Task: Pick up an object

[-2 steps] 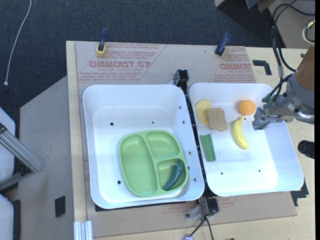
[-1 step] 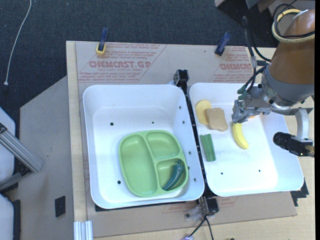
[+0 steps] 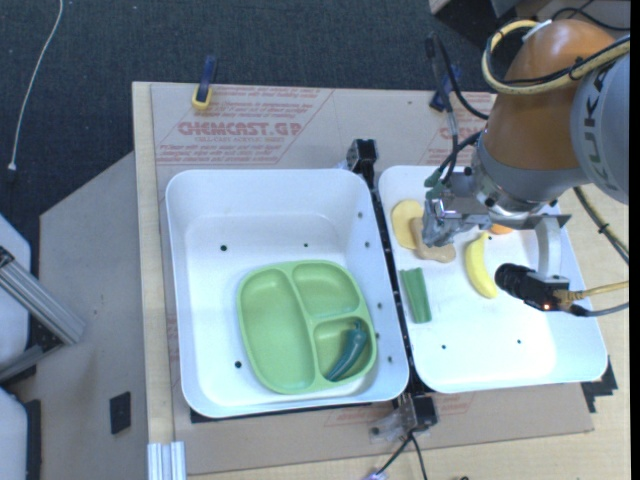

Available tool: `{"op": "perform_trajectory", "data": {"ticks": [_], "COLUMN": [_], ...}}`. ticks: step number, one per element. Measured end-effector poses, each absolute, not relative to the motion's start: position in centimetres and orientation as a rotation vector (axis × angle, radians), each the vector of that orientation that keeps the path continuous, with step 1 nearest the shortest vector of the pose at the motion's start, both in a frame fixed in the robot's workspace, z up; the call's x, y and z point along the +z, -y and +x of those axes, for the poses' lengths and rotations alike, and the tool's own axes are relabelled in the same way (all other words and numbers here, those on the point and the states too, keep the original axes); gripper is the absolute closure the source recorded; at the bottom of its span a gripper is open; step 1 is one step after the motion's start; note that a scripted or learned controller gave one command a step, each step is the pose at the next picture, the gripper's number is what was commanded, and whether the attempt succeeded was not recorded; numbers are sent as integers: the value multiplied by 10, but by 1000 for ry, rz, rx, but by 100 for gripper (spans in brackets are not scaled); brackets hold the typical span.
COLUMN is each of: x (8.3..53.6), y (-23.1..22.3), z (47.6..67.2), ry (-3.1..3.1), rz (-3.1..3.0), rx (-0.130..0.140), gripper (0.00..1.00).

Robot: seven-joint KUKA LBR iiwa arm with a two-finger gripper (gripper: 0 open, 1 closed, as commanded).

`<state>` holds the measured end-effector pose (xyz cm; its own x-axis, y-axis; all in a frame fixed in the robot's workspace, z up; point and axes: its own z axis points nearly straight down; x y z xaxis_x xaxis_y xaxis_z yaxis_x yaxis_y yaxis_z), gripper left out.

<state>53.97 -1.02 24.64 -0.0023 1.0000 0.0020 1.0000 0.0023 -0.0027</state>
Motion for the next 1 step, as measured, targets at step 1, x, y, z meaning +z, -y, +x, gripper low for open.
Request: {"op": "perform_trajectory", "data": {"ticks": [1], "x": [230], "y": [-44], "z": [560], "ry": [2228], "rz": [-2215], "rx": [-2], "gripper": [100]}}
